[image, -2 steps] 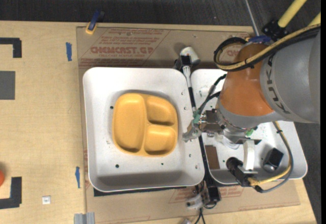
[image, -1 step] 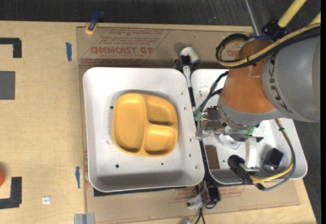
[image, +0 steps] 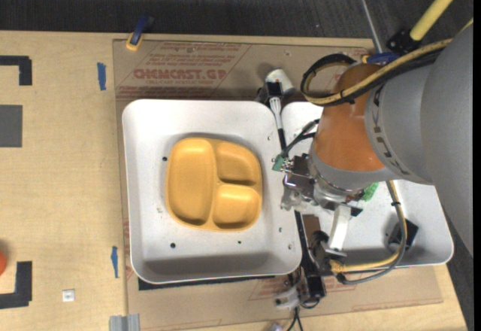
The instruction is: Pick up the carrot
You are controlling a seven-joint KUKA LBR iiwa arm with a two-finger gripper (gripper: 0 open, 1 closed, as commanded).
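**Robot arm leans over right-hand bin in hunt for carrot**

On the tabletop (image: 60, 171), the grey arm (image: 421, 119) hangs low over the right bin (image: 428, 247), beside the left bin (image: 143, 194) holding a yellow divided plate (image: 214, 183). Whether the jaws are apart or together cannot be told. The carrot's place is uncertain; a green scrap (image: 370, 190) at the wrist's edge may be its top. It is likely light, stiff, smooth and tapered, best gripped across the thick middle.

One fixed camera looks down at a slant on the surface (image: 60, 171) from above, fairly near. The left bin (image: 143, 194) shows whole, while the arm (image: 421, 119) enters from the right and covers much of the right bin (image: 428, 239).
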